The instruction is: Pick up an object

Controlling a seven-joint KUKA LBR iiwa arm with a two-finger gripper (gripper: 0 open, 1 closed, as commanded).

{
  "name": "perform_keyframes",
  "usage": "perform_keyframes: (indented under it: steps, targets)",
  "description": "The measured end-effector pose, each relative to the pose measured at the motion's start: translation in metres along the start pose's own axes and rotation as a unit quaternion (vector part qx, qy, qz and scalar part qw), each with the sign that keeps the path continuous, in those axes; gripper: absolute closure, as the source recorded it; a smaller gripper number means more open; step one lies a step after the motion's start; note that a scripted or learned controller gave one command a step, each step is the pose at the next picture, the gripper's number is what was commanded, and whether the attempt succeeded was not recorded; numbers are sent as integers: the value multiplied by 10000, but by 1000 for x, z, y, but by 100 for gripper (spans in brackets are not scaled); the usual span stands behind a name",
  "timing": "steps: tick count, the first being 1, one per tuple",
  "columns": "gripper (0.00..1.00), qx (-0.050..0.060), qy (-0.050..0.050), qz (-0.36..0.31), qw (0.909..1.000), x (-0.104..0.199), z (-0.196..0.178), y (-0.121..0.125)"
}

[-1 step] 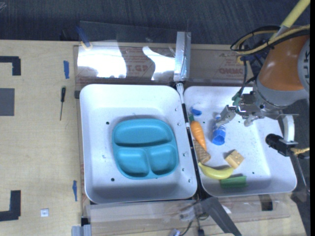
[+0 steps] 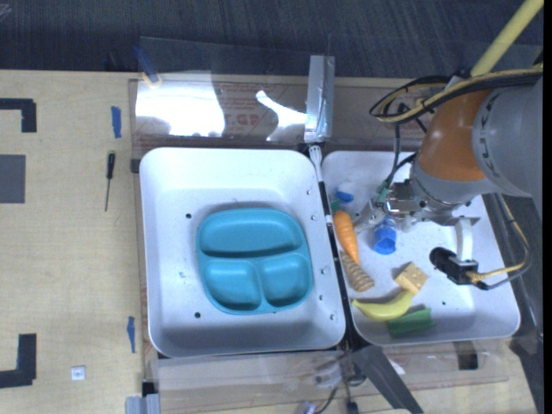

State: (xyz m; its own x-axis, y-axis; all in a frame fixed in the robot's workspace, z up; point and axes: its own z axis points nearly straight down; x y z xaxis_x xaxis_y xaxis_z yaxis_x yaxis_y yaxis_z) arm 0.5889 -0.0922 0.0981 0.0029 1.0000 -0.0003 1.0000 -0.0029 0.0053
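Small blue plastic cylinder (image 2: 384,241): smooth, stubby, lying in the middle of the right shallow white plastic bin (image 2: 492,313), just below the metal hand (image 2: 390,210), which hangs over the bin's upper middle; whether the hand is apart or together cannot be told, and nothing shows clamped in it. Left of the cylinder, a tapered orange carrot (image 2: 346,234), smooth-skinned, lies along the bin's left wall, with a small blue piece (image 2: 344,197) above its upper end and a ridged brown stick (image 2: 358,274) at its lower end. Lower right of the cylinder, a pale tan square block (image 2: 411,277). Below that, a curved yellow banana (image 2: 385,305), and touching its right end, a dark green oblong piece (image 2: 410,322). The left white bin (image 2: 172,197), rounded at the corners, carries a glossy turquoise three-compartment tray (image 2: 253,257). Both bins sit on a pale wood-grain bench (image 2: 60,257).
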Motion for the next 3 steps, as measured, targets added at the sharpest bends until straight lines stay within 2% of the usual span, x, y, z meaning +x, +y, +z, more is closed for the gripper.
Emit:
perform_keyframes:
  steps: [1,2,3]
  targets:
    - [100,5,2,13,10000,0,-9,0]
    - [100,-29,11,25,10000,55,-104,15]
    - [100,50,2,1200,9928,23,-86,-37]
